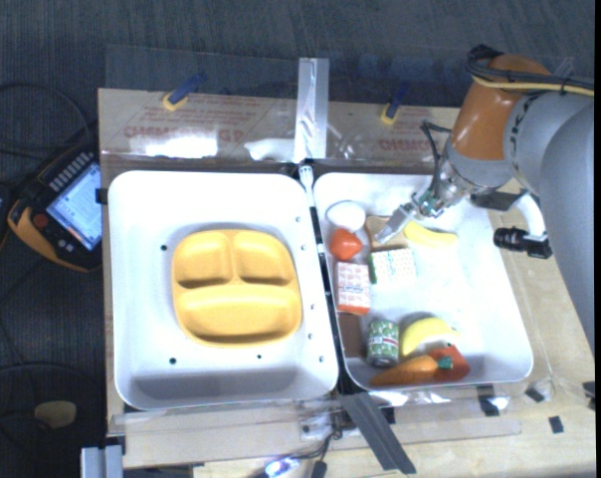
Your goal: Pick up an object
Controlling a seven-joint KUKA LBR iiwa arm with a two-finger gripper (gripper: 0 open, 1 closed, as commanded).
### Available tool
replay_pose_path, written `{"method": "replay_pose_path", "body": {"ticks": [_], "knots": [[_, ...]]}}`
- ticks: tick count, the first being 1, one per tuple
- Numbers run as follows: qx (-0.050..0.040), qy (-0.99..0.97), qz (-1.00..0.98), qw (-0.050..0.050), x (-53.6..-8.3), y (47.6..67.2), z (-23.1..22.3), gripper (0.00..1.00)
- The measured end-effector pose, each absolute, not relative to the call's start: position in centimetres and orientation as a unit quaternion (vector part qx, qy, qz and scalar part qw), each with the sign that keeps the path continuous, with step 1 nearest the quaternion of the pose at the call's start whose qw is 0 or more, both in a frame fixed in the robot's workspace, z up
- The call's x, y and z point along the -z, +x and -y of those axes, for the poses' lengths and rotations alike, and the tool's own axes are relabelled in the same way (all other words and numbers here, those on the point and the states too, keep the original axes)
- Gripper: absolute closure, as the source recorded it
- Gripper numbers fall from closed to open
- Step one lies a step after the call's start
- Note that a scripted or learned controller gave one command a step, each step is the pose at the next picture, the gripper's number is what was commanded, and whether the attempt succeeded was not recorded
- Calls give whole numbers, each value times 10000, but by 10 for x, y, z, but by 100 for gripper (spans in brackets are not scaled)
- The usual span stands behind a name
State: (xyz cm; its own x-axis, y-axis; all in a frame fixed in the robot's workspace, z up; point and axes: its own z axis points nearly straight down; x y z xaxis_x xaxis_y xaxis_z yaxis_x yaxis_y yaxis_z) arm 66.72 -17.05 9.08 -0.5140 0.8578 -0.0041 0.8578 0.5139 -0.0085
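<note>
1. Two shallow white bins sit side by side before you in the camera view: the left bin (141, 366) bears a yellow moulded plastic tray with three compartments (237, 284), lying flat near its middle.
2. Look to the right bin (500, 297), where the pickable objects lie. A white round cup or lid (346, 214) sits at the upper left, with a small red-orange tomato-like ball (345, 245) touching it just below.
3. Below that you see a flat red-and-white printed packet (352, 287), and beside it a pale squared box with green print (395, 265).
4. Along the near wall you find a small green-labelled can (383, 340), a yellow rounded fruit like a lemon (426, 332), an orange carrot-shaped toy (408, 370) and a red piece (454, 363), all crowded together.
5. Your gripper (428, 205) reaches in from the right, low over the bin's upper part, just beside a yellow wedge-like item (432, 235). You cannot tell how its fingers stand, nor whether anything sits between them.
</note>
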Motion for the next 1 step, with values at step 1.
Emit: {"method": "replay_pose_path", "body": {"ticks": [1], "knots": [[-18,-4915,8709,-54,-103,670,168,100]]}}
